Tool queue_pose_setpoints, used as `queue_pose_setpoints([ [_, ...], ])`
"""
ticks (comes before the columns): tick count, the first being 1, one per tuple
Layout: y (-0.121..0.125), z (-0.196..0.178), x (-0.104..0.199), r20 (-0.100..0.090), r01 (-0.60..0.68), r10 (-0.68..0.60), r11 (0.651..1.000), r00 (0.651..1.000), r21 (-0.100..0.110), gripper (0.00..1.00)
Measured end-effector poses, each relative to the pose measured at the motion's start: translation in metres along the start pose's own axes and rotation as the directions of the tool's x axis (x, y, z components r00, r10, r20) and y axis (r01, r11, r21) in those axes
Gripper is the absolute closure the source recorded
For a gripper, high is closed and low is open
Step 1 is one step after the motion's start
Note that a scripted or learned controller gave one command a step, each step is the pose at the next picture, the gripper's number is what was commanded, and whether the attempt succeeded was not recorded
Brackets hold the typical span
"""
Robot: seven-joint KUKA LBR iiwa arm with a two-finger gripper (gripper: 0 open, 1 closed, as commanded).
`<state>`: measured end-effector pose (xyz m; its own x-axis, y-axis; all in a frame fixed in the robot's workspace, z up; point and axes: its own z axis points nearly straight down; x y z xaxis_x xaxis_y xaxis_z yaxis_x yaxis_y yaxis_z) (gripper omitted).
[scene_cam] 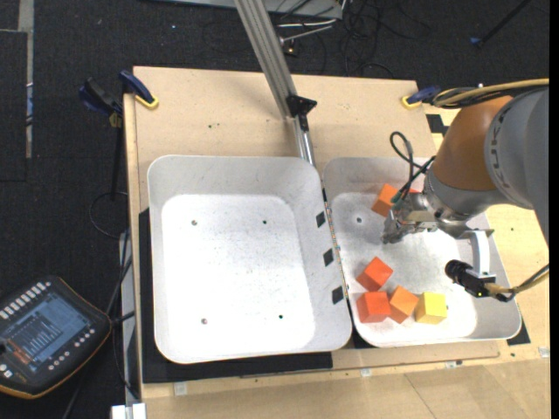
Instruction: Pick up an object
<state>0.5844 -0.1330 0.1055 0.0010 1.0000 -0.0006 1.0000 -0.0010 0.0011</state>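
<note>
Camera view, looking down at a slant on the bench (pixel 227 112). The arm (pixel 489 160) reaches in from the right over the right bin (pixel 349 182), with the gripper (pixel 395 232) lowered near the bin floor. Whether it is open or closed cannot be told, and no object is seen in its hold. Judged from this, the pick is not yet made — grasp and lift both remain.

Contents of the right bin: one orange block (pixel 385 199) just beside the gripper, on its far side and partly hidden by the wrist — the likeliest target; a second orange block (pixel 376 273) lying nearer the front; and a row along the front wall made up of a red-orange block (pixel 375 306), a lighter orange block (pixel 403 303) and a yellow block (pixel 431 307), close-set or touching.

Left bin (pixel 166 177): a bare white floor.
</note>
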Motion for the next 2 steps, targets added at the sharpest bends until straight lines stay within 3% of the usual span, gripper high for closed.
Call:
queue_pose_setpoints([
  [2,-0.001,-0.125,0.002,0.002,0.004,-0.004,1.000,1.000,-0.007,1.00],
])
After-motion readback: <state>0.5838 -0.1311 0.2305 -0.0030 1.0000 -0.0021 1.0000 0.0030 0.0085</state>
